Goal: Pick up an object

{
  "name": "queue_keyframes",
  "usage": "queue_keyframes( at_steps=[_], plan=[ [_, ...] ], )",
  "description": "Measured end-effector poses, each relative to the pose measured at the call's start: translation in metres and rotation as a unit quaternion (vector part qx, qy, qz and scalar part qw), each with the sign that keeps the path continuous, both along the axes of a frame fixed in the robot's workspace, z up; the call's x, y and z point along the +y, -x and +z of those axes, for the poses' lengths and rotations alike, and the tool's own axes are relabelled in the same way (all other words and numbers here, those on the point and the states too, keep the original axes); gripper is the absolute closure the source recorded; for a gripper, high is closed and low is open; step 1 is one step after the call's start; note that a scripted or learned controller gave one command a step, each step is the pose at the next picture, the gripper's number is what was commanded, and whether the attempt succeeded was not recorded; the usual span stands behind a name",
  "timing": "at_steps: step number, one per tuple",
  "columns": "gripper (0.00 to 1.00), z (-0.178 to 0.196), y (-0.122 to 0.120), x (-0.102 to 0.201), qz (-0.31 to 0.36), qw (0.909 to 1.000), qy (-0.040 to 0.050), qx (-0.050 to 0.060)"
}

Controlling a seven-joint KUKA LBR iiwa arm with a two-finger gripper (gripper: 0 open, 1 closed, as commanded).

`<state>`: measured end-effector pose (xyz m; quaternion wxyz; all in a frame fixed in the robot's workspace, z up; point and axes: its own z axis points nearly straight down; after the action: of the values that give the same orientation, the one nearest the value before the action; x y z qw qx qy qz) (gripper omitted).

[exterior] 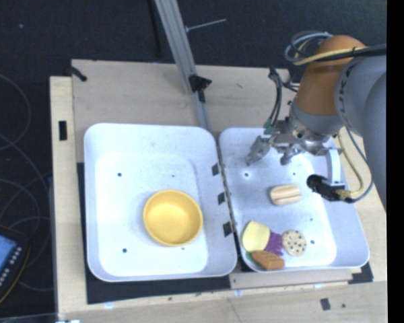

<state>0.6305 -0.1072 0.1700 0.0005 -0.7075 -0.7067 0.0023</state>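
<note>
- The gripper [272, 151] hangs over the far part of the right bin [239, 155], at the end of the grey arm [363, 93] whose orange band [321, 83] sits above the wrist.
- Its two fingers are spread apart, one [257, 150] angled toward the bins' shared edge and the other [287, 153] toward the arm's side; nothing lies between them.
- The nearest thing to it is a tan bread roll [285, 194], a short rounded log shape with a pale, smooth-looking surface, lying on its side on the floor of the right bin, near its middle and nearer the camera than the fingers. It stands apart from the gripper.
- At the near edge of the same bin lies a cluster of small things touching or overlapping: a yellow rounded piece [255, 235], a purple piece [276, 243] beside it, an orange-brown piece [268, 261] nearest the rim, and a round speckled cookie [294, 242] on the arm's side of the cluster.
- The left bin [114, 147] holds a yellow bowl [172, 217], upright with its opening up, near the bin's middle and toward the near side.
- A grey metal post [178, 42] slants up from behind where the two bins meet.
- Black cables [340, 192] loop beside the wrist over the right bin's far side.
</note>
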Motion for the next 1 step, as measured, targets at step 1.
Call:
queue_keyframes(
  at_steps=[1],
  plan=[
    [0.0, -0.0428, 0.0023, 0.0015, -0.001, 1.0, 0.0, 0.0]
  ],
)
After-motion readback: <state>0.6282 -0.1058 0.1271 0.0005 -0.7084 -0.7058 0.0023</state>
